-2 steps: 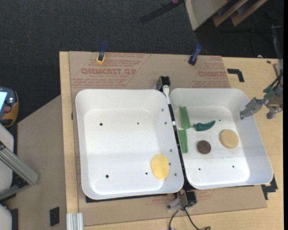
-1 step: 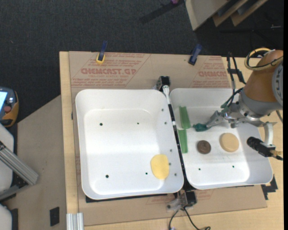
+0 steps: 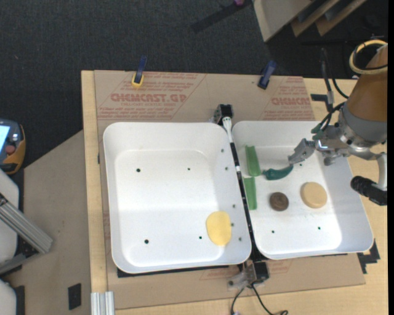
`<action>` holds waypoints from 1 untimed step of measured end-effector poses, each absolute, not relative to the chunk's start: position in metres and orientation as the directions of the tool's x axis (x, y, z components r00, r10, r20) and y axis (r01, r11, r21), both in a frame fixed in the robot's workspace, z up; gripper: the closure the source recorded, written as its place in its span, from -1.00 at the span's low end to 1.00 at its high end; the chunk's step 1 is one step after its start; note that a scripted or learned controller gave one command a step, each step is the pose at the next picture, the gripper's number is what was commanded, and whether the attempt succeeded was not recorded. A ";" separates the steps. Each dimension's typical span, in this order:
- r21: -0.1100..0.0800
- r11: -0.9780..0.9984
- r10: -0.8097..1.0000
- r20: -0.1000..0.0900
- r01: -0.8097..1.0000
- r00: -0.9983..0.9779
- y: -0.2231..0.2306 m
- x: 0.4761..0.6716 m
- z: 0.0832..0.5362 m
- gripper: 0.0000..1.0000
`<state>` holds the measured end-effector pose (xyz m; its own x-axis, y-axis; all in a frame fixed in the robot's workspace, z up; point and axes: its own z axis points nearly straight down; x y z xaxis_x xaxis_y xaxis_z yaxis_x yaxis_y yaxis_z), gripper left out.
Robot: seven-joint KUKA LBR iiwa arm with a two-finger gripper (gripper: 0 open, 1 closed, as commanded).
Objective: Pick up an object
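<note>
My gripper (image 3: 300, 154) hovers in the right bin (image 3: 345, 237), teal hook (image 3: 278, 174) just below-left; can't tell its grip state.

Dark grey carpet (image 3: 92, 37) surrounds the brown cardboard sheet (image 3: 184, 92). Beyond the sheet's far right corner, a pale wooden unit (image 3: 301, 15).

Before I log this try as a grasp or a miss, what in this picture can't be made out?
- Hand, camera view: too small and blurred to tell its state, or whether it touches the teal curved piece beside it.
- Arm: cut off by the right and top edges.
- Brown round piece: too small to identify.
- Yellow oval in the left bin: no detail to say what it is.
</note>
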<state>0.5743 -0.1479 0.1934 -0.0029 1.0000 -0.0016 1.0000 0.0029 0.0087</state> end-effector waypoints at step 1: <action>-0.008 -0.006 1.000 0.001 1.000 0.006 -0.165 0.474 0.172 -1.00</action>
